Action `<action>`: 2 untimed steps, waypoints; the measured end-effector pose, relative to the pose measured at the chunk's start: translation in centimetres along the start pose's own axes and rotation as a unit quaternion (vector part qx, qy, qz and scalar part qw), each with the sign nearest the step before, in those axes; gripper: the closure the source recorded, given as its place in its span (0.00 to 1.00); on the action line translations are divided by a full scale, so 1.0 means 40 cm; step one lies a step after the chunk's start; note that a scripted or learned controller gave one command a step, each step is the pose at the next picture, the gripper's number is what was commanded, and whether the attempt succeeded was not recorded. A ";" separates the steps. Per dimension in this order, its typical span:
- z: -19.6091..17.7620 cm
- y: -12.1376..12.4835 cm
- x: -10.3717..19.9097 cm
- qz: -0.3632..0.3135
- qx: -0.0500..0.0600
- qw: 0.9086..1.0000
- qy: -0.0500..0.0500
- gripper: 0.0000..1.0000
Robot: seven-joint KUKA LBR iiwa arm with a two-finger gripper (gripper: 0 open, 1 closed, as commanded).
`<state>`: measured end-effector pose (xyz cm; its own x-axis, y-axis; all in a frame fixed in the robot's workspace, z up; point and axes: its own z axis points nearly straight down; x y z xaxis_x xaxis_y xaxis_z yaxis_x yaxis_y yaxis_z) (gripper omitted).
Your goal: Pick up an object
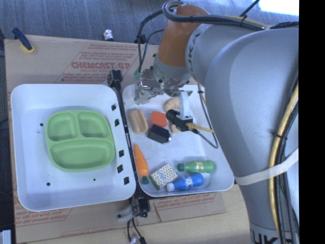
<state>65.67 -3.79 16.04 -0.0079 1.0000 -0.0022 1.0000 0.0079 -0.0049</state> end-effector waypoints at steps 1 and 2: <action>-0.001 0.001 0.000 0.000 -0.001 1.000 0.000 0.00; -0.078 -0.162 -0.042 0.001 0.000 1.000 0.001 0.00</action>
<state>59.21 -5.50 19.19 -0.0061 1.0000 -0.0005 1.0000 0.0061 -0.0040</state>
